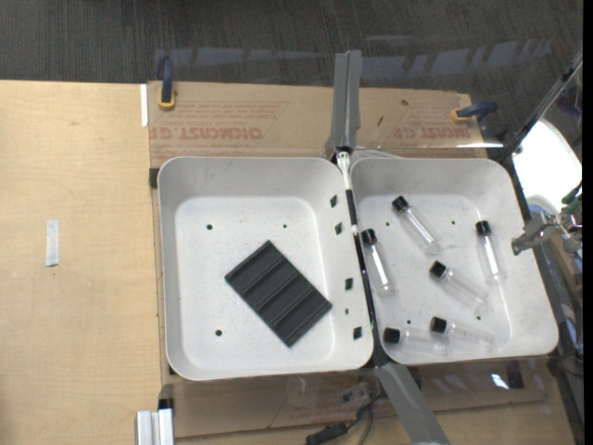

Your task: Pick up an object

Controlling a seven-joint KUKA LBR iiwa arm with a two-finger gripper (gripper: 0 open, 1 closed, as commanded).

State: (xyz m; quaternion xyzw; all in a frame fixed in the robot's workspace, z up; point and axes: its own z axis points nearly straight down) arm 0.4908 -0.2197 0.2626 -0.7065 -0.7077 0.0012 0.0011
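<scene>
We judged the clear vials (414,221) in the right bin (505,179) light, slippery and breakable. Mid-barrel seemed safest. We could not tell the gripper's state.

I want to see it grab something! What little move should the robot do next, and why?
Probably swing in over the right white bin and stop above one clear plastic tube with a black cap. Several such tubes lie there, nearest the arm's side, and that one lies apart from the others. The flat black ribbed slab in the left white bin looks harder to pinch.

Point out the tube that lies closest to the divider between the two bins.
The tube along the right bin's left wall, cap toward the back. The other tubes lie nearer the bin's middle or front.
</scene>
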